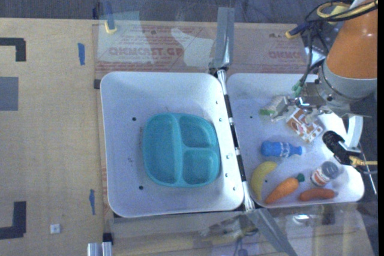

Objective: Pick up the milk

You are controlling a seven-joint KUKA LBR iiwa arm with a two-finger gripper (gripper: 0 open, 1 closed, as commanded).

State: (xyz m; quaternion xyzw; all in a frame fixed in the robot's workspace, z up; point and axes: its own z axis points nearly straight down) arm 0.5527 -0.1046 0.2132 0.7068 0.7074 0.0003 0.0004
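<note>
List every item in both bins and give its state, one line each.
Divided plate: flat in the left bin, right way up.
Milk carton: lying tilted in the right bin, under the gripper.
Blue bottle: on its side.
Lemon: resting beside the carrot.
Carrot: lying flat.
Small jar: on its side, apparently.
Gripper: over the carton.

The blue bottle [279, 149] lies on its side in the right bin [243, 99]. Just above it, the pincer [300, 106] hangs over a small red-and-white carton [303, 126]. Below the bottle lie a yellow banana [261, 177], a carrot [283, 189] and a small jar [324, 174]. Well to the bottle's left, a teal divided plate [180, 150] sits in the left bin [120, 93].
</note>
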